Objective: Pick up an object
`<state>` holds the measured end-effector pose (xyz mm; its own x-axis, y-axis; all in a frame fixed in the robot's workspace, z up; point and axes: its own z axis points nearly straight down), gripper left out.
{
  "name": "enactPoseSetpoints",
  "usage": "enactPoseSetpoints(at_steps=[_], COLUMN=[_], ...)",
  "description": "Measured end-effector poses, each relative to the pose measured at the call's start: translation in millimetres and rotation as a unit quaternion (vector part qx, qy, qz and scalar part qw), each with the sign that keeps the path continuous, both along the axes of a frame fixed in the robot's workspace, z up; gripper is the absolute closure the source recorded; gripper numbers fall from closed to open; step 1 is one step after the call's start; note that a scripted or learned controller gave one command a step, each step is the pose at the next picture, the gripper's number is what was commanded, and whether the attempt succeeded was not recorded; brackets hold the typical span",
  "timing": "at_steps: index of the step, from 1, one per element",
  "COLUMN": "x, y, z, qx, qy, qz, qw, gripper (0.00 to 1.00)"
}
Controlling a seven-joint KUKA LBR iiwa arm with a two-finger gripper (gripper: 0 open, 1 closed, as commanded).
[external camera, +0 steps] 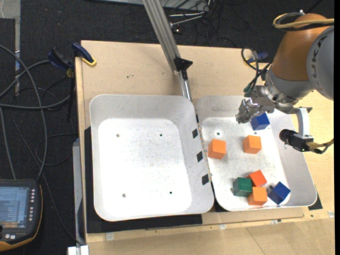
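Note:
The right bin holds several small cubes. A blue cube lies near its far edge, and my gripper hangs just to the left of it, low over the bin floor. Nothing shows between the fingers. Two orange cubes sit apart in the middle of the bin. At the near end a red-orange cube, a green cube, an orange cube and a second blue cube crowd together.
The left bin adjoins the right one along a shared rim. A slanted metal pole crosses the bench's far side. A black fitting on the wrist juts out over the right bin's edge. Blue clamps grip the far left corner.

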<state>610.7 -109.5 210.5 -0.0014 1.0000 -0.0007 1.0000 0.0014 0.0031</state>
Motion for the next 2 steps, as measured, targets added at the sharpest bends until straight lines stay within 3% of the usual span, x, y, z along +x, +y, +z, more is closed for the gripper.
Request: enactPoseSetpoints(at_steps=[2], x=[-7.4], y=[97.4], z=[1.4], qx=[0.0012], qy=[0.001], qz=[0.004], qw=[1.0000], gripper=[1.00])
